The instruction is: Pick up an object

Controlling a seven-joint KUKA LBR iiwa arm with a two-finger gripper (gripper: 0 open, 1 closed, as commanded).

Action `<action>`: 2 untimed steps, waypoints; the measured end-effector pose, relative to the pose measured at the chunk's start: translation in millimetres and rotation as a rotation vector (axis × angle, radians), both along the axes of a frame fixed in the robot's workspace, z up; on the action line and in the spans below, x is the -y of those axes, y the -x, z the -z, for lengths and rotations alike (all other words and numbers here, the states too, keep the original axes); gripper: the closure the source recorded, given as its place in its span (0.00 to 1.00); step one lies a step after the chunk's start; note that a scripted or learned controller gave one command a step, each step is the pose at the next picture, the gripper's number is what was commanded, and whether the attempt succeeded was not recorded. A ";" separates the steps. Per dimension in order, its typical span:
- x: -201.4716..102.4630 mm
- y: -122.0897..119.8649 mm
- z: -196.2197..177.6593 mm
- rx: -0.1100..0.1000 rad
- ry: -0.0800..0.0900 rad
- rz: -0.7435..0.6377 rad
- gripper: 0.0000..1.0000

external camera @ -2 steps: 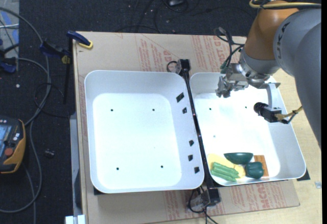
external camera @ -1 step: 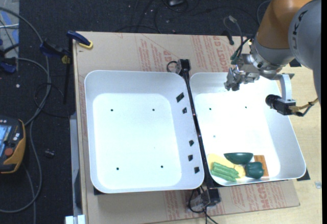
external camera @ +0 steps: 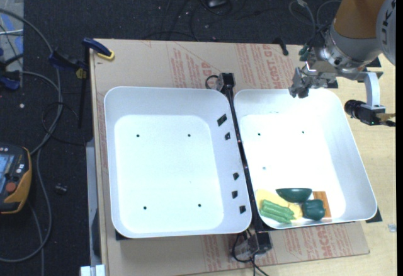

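My gripper (external camera: 302, 88) hangs over the far rim of the right bin (external camera: 302, 142), near its back edge, with nothing seen between its dark fingers. At the near end of that bin lies a small pile of objects: a dark green bowl-shaped piece (external camera: 294, 193), a bright green ridged item (external camera: 276, 210), a dark teal lump (external camera: 313, 210), a yellow flat piece (external camera: 267, 197) and an orange block (external camera: 322, 196). The gripper is far from this pile, toward the back of the bin.
The left bin (external camera: 165, 161) sits beside the right one, joined by a black divider with clips (external camera: 234, 142). Both rest on a cardboard sheet (external camera: 157, 63). Cables and a blue-yellow clamp (external camera: 97, 49) lie beyond the back left corner.
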State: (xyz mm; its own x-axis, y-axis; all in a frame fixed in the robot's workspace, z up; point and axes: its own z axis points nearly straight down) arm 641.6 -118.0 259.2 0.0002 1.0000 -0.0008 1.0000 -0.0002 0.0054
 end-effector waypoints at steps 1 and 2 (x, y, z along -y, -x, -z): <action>-56.6 5.5 -3.0 -0.005 -0.002 -0.005 1.00; -109.1 16.9 15.8 -0.007 -0.002 -0.005 1.00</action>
